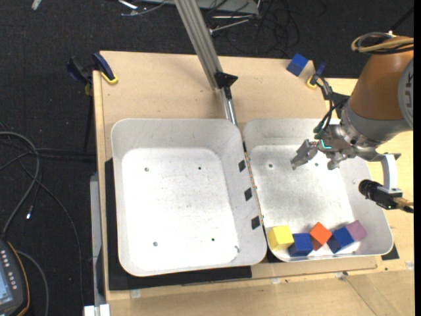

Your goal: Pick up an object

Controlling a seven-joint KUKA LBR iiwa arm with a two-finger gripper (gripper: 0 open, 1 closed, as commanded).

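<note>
My pincer [320,155] hung over the far part of the right bin [263,137], where bare floor lay below me. The blocks crowded the near rim: yellow [281,236], blue [301,243], orange [320,234], another blue [341,239] and purple [356,230], packed touching. A slanted metal pole [197,31] crossed beyond the left bin [125,176], whose floor lay open.

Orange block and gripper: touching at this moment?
Apart. The camera view shows the gripper over the upper part of the right bin, while the orange block lies at the bin's lower edge among other blocks, with bare floor between.
</note>
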